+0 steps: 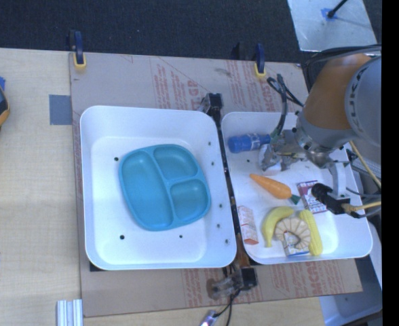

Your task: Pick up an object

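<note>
With the gripper (275, 156), its opening unclear, hovering in the right bin (362, 246) between bottle (248, 142) and carrot (271, 186), centre squarely over one before descending.

A blue divided plate (164, 186) lay in the left white bin (94, 182), left of the clamps (78, 48).

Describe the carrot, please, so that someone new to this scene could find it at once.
Look in the right bin of the two white ones. Near its middle, just below the blue bottle and above the bananas, lies the carrot. It is the only orange, tapered thing there.
</note>
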{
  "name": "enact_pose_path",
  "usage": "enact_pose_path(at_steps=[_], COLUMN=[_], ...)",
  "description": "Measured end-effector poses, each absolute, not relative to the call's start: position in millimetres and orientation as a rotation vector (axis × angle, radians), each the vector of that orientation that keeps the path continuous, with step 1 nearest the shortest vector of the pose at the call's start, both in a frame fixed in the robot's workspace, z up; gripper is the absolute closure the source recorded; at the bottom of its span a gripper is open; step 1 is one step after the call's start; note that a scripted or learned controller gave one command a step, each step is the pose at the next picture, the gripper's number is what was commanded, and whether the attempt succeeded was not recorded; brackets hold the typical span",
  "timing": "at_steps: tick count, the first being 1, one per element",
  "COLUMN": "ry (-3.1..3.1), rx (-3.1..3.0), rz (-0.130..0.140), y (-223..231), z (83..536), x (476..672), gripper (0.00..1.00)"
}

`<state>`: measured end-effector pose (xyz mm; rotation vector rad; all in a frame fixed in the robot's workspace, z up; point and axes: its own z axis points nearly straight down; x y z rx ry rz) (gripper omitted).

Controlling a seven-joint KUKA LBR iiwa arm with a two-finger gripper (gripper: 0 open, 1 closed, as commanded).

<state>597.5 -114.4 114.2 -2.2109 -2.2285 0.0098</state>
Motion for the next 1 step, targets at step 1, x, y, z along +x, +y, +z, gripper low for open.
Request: enact_pose_path(at_steps=[1], ry=[-2.228], rx=[-2.213], rz=[0.002], y=[-35.6], z=[192.6], x=[602.0], gripper=[1.0])
